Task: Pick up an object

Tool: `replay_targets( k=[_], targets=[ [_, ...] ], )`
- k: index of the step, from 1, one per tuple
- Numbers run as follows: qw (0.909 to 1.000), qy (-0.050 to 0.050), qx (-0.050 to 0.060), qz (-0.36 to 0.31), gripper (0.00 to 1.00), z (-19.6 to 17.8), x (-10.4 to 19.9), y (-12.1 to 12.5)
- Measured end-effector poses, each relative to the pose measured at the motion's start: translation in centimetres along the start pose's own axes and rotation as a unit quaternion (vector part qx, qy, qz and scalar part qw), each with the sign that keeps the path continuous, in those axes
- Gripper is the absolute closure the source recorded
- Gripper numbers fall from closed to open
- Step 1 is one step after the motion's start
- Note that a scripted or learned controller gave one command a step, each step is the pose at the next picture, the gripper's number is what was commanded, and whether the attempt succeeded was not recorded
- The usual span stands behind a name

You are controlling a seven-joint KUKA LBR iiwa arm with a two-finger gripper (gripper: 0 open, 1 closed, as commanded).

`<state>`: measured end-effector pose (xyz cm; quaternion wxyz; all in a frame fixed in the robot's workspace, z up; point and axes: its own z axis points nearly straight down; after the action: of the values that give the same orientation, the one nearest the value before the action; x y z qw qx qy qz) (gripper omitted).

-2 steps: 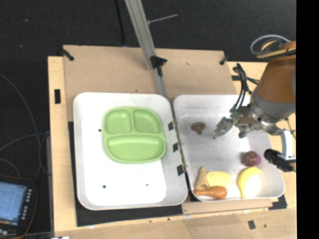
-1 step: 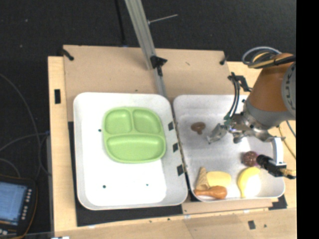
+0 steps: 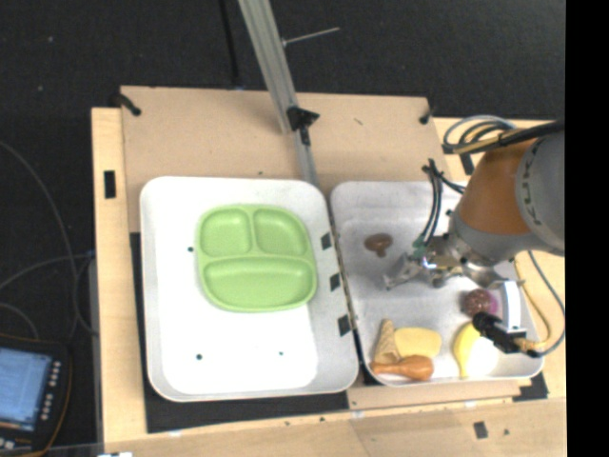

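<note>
Approach step: gripper (image 3: 404, 272), fingers apparently parted and empty, hangs mid right bin (image 3: 354, 208); next, descend onto brown piece (image 3: 378, 244) near the bin's far edge.

plate (image 3: 255, 259) in left bin (image 3: 166, 284)

Grey arm (image 3: 519, 198) reaching from right, wrist bent down, claw (image 3: 404, 272) low

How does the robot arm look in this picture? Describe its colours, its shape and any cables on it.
The arm is a thick, rounded grey body with a wide orange band above the wrist. Dark cables loop over its top, and a thin dark cable runs down beside the wrist. The gripper at its end is small, metallic grey, with slim fingers.
</note>
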<state>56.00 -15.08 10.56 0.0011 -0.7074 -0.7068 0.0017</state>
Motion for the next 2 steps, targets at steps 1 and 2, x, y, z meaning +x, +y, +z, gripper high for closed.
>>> replay_targets(
  k=[1, 2],
  targets=[
    [1.0, 0.0, -0.003, 0.003, 1.0, -1.4, -0.1, 0.1],
    [1.0, -0.001, -0.005, 0.001, 1.0, -6.2, -1.1, 0.4]
  ],
)
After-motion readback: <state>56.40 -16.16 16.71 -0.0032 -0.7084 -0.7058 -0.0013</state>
